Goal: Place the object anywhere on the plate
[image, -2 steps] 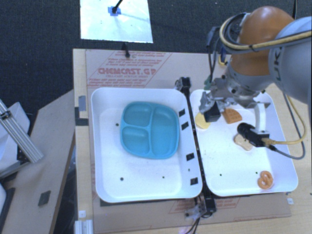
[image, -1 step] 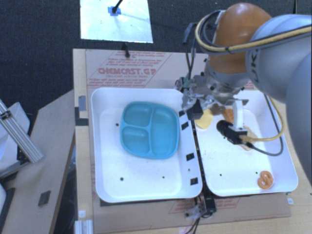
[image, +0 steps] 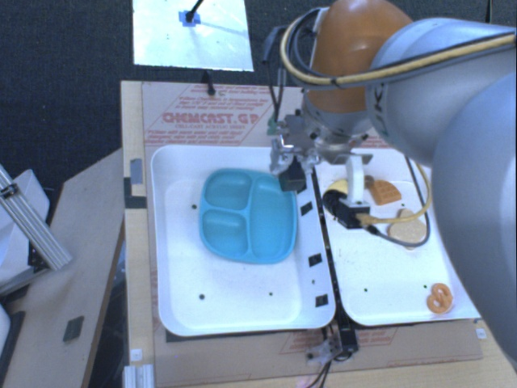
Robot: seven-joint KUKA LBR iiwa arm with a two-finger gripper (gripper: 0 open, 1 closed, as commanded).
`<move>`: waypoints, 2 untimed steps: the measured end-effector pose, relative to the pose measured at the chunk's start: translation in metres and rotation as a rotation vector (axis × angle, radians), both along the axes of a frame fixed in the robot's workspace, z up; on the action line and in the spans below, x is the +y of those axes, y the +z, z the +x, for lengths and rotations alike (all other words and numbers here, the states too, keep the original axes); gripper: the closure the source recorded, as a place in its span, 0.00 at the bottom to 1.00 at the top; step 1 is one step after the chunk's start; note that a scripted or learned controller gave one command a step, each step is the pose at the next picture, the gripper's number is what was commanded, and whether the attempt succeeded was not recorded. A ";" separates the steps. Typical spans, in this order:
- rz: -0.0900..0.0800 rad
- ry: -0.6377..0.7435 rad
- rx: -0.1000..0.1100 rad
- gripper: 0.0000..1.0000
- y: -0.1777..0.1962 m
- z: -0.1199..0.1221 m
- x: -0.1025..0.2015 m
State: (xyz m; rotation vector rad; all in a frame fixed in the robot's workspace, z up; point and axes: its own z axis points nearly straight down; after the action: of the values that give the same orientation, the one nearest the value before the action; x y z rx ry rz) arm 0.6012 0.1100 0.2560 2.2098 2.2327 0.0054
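Plate [image: 246,217], blue and split into compartments, lies in the left bin [image: 186,297], just left of and below the fingers [image: 288,176]. Gripper [image: 311,186] hangs over the seam between the bins, one finger at the plate's upper right rim; whether it is released or clenched, I cannot tell. Right of the fingers, in the right bin [image: 388,297], lie a waffle piece [image: 384,191], a yellow item [image: 338,187] and a flat cookie [image: 409,230] close together. A pretzel [image: 439,297] sits well apart, lower right.
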 end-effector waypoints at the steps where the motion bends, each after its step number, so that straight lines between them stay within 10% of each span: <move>1: 0.000 -0.001 0.000 1.00 -0.010 0.017 0.050; 2: -0.002 -0.003 0.003 1.00 -0.040 0.028 0.072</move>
State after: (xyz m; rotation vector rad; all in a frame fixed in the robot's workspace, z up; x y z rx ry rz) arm 0.6290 0.1818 0.2162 2.2141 2.2294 0.0001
